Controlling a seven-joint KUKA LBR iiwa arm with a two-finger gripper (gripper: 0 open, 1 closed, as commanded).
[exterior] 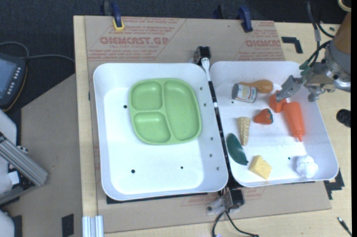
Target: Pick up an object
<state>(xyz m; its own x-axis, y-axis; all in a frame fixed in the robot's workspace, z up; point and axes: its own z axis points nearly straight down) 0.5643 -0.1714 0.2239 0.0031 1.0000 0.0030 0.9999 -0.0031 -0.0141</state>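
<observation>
You have the right bin (323,135) holding everything loose: at its near edge a white ball (305,165), a yellow cheese wedge (260,167) and a dark green pod (236,150); mid-bin a cone (244,129), red pepper (264,116) and carrot (294,119); toward the far edge a can (245,92). The gripper (301,90) hangs spread wide above the carrot's top, gripping nothing. The left bin (109,135) carries a green tray (165,111)
</observation>
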